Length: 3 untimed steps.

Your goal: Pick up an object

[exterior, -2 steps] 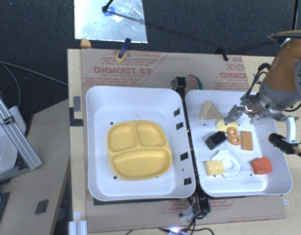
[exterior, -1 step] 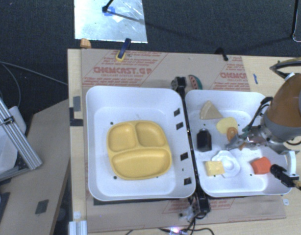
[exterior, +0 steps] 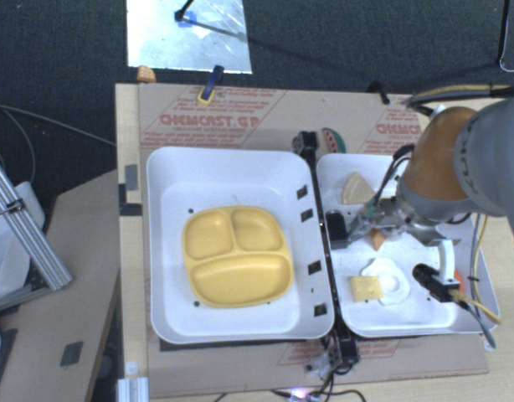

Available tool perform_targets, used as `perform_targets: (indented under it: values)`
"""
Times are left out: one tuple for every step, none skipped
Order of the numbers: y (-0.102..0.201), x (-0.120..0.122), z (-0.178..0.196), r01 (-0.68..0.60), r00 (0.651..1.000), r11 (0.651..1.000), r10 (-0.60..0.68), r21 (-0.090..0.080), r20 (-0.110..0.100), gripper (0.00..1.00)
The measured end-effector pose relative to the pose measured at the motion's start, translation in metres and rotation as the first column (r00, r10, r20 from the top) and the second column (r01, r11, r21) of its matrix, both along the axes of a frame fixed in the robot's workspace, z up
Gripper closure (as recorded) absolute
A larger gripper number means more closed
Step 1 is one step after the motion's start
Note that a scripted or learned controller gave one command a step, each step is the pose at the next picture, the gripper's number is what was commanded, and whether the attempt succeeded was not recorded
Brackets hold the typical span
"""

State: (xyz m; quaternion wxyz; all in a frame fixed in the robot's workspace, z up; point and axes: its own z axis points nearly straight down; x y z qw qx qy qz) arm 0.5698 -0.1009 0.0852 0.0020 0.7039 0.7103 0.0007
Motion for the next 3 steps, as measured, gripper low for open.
perform_targets:
  values:
    - [0.066, 0.036, 0.047, -0.008, 1.0, 0.999, 0.007, 0.037, 0.021, 0.0]
    - [0.055, 0.065, 0.1, 0.004, 1.0, 1.0, -0.004, 0.003, 0.0, 0.0]
    - [-0.007, 0.042, -0.001, 0.013, 1.0, 1.0, -0.013, 0.001, -0.009, 0.0]
